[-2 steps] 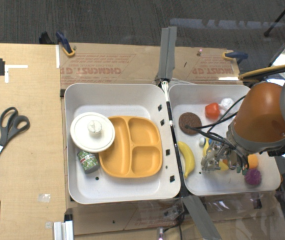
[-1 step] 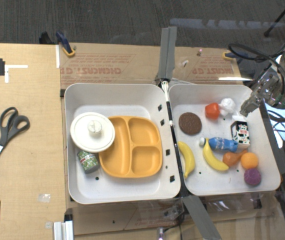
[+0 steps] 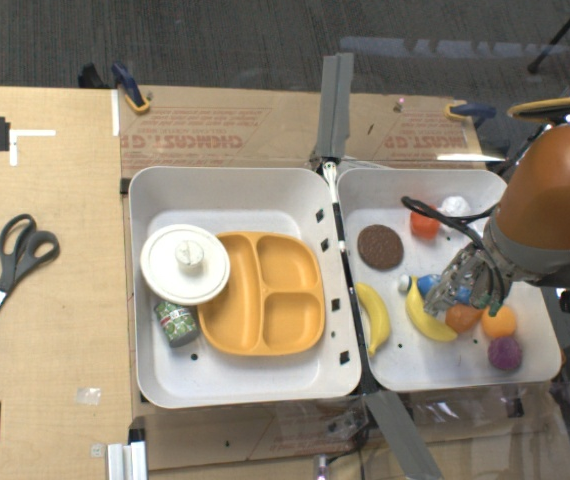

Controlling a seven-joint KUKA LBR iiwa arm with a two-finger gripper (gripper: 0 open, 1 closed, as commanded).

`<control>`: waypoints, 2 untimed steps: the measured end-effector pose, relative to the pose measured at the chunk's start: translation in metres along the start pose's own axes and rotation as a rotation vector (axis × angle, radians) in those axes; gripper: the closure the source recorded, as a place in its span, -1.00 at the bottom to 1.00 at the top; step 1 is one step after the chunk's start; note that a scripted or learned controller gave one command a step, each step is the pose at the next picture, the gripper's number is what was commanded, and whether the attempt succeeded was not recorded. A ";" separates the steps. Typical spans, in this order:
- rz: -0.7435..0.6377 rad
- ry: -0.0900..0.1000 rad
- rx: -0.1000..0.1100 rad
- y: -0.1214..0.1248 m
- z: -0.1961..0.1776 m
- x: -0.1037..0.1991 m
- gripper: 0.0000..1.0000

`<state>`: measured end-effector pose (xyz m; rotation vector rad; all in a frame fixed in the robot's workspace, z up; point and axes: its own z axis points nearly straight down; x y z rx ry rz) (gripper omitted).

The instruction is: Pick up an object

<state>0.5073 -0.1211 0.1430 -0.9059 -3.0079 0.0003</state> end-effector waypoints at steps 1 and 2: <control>0.081 -0.003 -0.001 0.045 -0.113 0.032 1.00; -0.409 -0.001 -0.001 -0.027 -0.035 0.017 1.00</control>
